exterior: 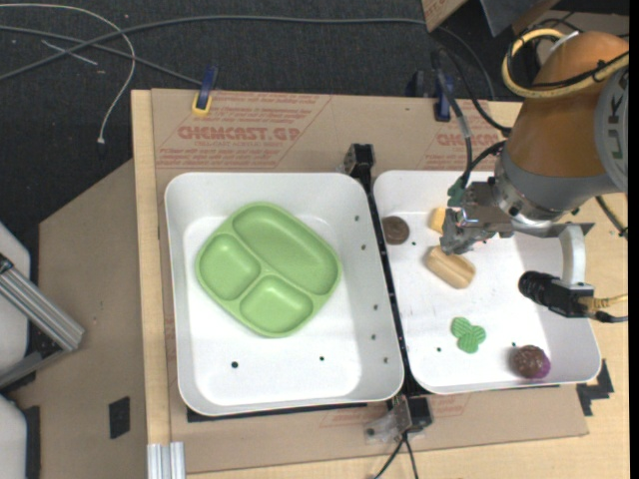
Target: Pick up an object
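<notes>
Claw (461,236) hangs low in the right bin (559,367), just above the tan block (449,267); whether it is released or clenched cannot be told. A brown disc (396,230) lies left of it, a green toy (467,335) and a purple ball (530,361) nearer. The left bin (200,367) holds a green divided plate (268,267). Nothing appears lifted: the pick judged not yet done.

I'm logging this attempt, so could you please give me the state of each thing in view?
Gripper: low over the right bin, just above the tan block.
Tan block: lying tilted on the bin floor.
Brown disc: flat, near the divider.
Green toy: lying free.
Purple ball: resting in the near corner.
Green divided plate: upright in the left bin.
</notes>
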{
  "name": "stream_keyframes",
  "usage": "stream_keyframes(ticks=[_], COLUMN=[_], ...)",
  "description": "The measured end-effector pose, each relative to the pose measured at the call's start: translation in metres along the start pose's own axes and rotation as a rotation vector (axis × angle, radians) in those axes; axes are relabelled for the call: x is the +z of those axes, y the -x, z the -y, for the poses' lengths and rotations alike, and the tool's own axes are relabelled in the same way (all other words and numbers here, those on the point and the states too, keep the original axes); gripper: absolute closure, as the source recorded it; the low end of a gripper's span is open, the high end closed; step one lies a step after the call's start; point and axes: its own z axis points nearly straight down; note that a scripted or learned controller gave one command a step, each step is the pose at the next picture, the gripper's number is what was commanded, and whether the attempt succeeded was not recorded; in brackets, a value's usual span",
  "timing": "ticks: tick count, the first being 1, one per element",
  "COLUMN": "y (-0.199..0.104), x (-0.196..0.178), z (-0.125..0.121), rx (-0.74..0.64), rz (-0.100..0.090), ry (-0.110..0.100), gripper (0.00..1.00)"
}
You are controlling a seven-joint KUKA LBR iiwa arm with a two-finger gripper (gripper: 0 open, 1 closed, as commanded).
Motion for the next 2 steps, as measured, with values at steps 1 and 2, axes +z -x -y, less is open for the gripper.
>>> stream_keyframes(ticks=[1, 2], y=[-0.045, -0.096], x=[-0.003, -0.003], z=[-0.009, -0.014], rx=[0.001, 0.0], rz=[0.0, 0.0], ry=[0.0, -0.001], gripper=[1.0, 1.0])
